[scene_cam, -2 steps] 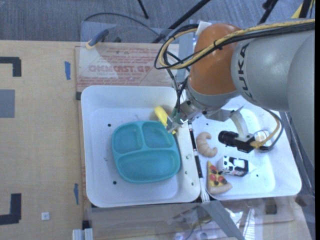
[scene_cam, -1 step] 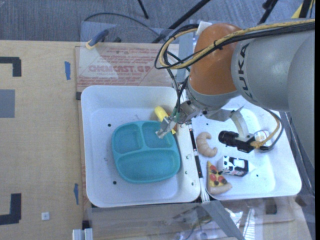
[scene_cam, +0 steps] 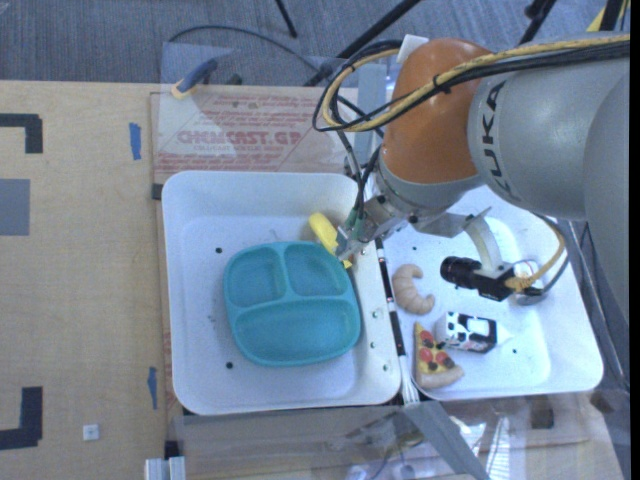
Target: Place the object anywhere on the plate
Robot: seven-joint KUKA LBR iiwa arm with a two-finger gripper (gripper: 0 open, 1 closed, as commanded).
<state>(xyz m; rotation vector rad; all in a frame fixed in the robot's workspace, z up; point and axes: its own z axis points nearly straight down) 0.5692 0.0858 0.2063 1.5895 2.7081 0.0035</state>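
**Yellow piece sitting at the plate's rim, claw pressing close**

The yellow piece [scene_cam: 322,230], banana-like in shape, is lying right against the claw [scene_cam: 352,240], on the side facing away from the arm [scene_cam: 540,118]. It is resting at the far corner of the teal plate [scene_cam: 245,278], seemingly overlapping the rim rather than sitting in one of the three compartments. The wrist is hiding how wide the claw is standing, so I cannot tell whether it is gripping the piece or only touching it.

The plate is spreading out in front of and below the claw, filling much of the left bin [scene_cam: 190,268]. Because the task allows any spot on the plate, the claw is probably working at this near corner. That corner is the shortest reach across the wall between the bins.

Behind the claw, on the arm's side, the right bin [scene_cam: 560,358] is holding the other things. A croissant [scene_cam: 410,288] is lying nearest. A pizza slice [scene_cam: 437,360] and a small black-and-white toy [scene_cam: 470,332] are sitting further off, well apart from the plate. The arm is leaning over this bin to reach across.

Both bins are resting on the tabletop [scene_cam: 70,268]. In my judgement the placing is looking close to done, though the piece is risking a slide off the rim.
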